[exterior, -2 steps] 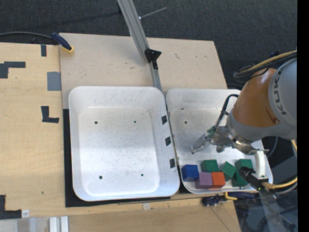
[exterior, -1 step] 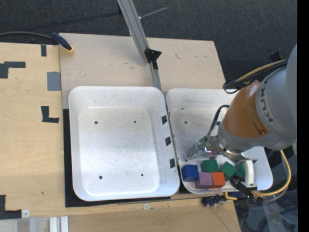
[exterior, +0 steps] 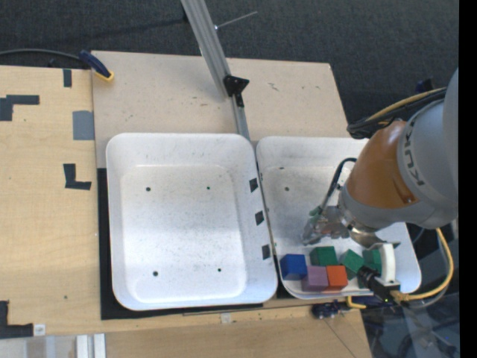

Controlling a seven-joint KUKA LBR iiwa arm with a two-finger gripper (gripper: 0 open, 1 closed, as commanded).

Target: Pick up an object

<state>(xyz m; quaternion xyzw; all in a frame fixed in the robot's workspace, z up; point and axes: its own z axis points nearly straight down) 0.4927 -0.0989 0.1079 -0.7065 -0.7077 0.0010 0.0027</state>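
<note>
wooden bench, two white bins

the blocks sit bunched in the six o'clock corner of the right bin, just below me. the blue block is at nine o'clock of the bunch. the purple block touches the orange block at its three o'clock side. a dark green block lies above those two, a second green block at its three o'clock.
</note>
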